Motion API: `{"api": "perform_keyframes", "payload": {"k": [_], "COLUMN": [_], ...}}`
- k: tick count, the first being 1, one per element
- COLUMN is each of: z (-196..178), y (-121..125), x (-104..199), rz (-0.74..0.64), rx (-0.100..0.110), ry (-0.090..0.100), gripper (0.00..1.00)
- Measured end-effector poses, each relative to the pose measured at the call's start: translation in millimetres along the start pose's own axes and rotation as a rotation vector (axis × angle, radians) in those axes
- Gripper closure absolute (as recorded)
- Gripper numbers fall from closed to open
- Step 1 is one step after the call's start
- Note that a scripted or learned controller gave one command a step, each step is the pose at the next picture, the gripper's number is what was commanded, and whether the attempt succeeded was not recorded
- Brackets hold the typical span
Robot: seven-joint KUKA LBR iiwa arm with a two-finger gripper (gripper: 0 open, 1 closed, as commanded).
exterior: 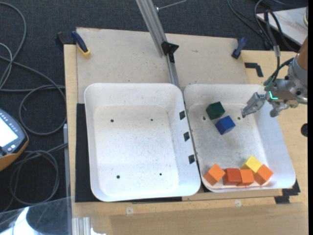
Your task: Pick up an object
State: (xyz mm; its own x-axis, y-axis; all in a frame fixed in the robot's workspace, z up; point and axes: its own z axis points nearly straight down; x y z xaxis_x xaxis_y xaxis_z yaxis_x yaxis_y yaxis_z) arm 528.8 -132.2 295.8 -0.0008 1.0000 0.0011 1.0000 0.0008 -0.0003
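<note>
The wooden bench (122, 58) carries two shallow white bins side by side. The left bin (134, 141) shows a bare, speckled floor marked with a few small dark dots. The right bin (281, 146) holds all the blocks. A grey metal post (154, 21) rises at a slant from the far edge of the bench, above the seam between the bins. Blue clamps (79, 42) grip the far corners of the bench.

The arm enters from the right, and its gripper (264, 105) hangs over the far right part of the right bin, fingers spread apart with nothing between them.

A dark green cube (214, 110) lies in the far half of the right bin, left of the gripper and apart from it. A blue cube (225, 125) sits just beside it on the near right. Along the near wall lies a row of blocks: an orange cube (213, 174) at the left, a red-orange block (233, 176), another orange block (264, 174) at the right, and a yellow cube (253, 163) just behind them.
</note>
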Motion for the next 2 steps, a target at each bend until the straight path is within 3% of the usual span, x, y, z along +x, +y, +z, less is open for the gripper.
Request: {"api": "perform_keyframes", "payload": {"k": [2], "z": [105.8], "y": [-3.5], "x": [1.4], "rz": [0.001], "rx": [0.008], "ry": [0.002], "gripper": [0.0]}}
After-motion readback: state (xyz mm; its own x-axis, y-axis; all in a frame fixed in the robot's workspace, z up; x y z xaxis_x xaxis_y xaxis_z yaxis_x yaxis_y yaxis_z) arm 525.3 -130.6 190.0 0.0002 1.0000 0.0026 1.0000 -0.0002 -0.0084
